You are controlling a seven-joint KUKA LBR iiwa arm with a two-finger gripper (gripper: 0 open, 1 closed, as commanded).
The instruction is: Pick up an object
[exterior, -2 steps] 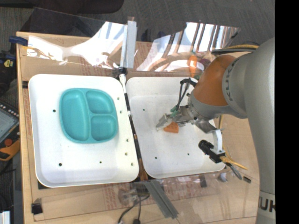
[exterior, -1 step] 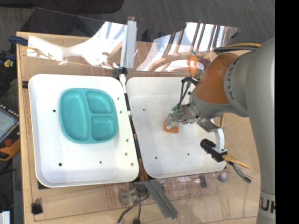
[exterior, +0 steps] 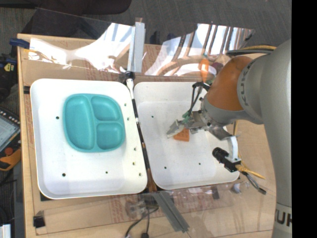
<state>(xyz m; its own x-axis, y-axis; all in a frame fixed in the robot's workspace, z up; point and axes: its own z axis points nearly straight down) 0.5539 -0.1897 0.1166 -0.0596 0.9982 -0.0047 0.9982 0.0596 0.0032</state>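
The gripper [exterior: 176,128] sits low over the right bin [exterior: 166,165], roughly mid-bin, w/ the arm [exterior: 237,90] reaching in from the right and its orange band bulking just behind the wrist. Right beside the tip, touching or nearly so, lies a small orange piece [exterior: 183,136] — wedge-ish, flat on the bin floor. It's the one loose thing I can make out in this bin, so it's prob. the pick target. The tool points down and toward the bin's left, which fits a top-down grab: a low, flat item on a smooth floor offers no side to get at, so coming from above makes sense. Whether the gripper is open or closed can't be told. Its tip is a small grey blur partly overlapping the orange piece, and nothing shows the piece clamped, so I wouldn't call it held. It looks to be resting on the floor, not lifted. The left bin [exterior: 49,175] holds a teal divided plate [exterior: 94,121], flat, about centred, well apart from the action — likely too wide for this gripper, which may be why the arm works the other bin. Judged stage: at or about the grasp, lift not yet done. Risk: a thin wedge can skid or squirt out on closing.
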